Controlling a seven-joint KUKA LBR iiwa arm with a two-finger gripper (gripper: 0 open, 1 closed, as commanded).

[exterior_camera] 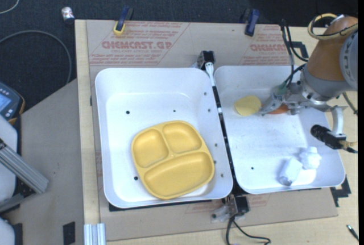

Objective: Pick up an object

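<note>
Reaching in from three o'clock, the grey arm (335,62) with its orange band hangs over the upper part of the right bin (267,178), and the tool (272,106) sits low at that bin's eleven o'clock area. Whether it is spread or pressed together cannot be told from this slant. A pale yellow round object (248,106) lies just beside the tool, on its nine o'clock side, and a small orange-red piece (277,109) shows right under the tool. A white crumpled object (298,166) rests toward the bin's five o'clock corner. The left bin (114,102) holds a yellow divided plate (172,158) at its six o'clock side. Both bins sit on the desk (142,39).
</note>
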